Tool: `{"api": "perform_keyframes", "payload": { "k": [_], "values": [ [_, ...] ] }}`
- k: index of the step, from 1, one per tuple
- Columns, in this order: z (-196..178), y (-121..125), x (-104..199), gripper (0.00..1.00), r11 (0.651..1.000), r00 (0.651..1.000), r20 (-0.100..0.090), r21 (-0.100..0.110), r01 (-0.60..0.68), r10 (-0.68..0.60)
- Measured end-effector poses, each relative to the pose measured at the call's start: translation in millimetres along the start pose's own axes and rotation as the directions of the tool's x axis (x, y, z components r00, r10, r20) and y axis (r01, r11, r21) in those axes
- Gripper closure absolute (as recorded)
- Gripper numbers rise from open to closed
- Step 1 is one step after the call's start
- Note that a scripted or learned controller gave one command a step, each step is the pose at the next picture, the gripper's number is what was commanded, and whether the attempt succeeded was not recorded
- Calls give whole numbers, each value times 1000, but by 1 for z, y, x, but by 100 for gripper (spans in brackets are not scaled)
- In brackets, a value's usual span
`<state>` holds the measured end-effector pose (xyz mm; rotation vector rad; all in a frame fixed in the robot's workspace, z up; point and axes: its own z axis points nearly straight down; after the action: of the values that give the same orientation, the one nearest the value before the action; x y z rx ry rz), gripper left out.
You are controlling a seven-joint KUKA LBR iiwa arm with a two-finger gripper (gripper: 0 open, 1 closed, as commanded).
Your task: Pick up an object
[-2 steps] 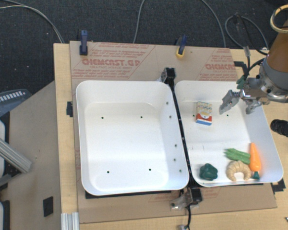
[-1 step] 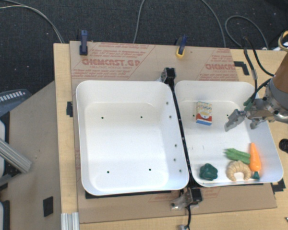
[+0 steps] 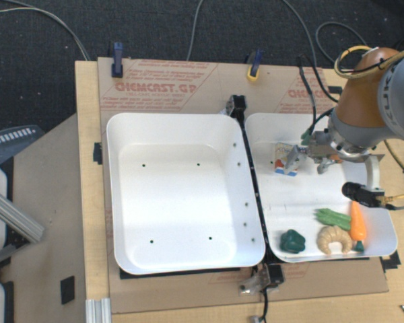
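Note:
In the right bin (image 3: 303, 200) a small white, blue and red box (image 3: 283, 163) lies near the back left. My gripper (image 3: 308, 160) hangs just to the right of it, fingers apart, and its left finger (image 3: 295, 157) is close to the box. Nothing sits between the fingers. Along the bin's front right lie a dark green lump (image 3: 293, 241), a tan croissant-shaped toy (image 3: 334, 239), an orange carrot (image 3: 357, 223) and a green pod (image 3: 332, 216).
The left bin (image 3: 182, 194) sits beside the right one, with a black divider clamp (image 3: 237, 104) at the back between them. The arm's orange band (image 3: 363, 93) and cables overhang the right bin's back right. A black fitting (image 3: 358, 192) sticks out near the carrot.

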<state>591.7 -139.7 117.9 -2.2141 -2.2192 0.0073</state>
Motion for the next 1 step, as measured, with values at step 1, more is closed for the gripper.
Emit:
{"api": "perform_keyframes", "payload": {
  "k": [1],
  "values": [
    [-76,5,-11,0,1000,1000,3,-15,5,-5]
  ]
}}
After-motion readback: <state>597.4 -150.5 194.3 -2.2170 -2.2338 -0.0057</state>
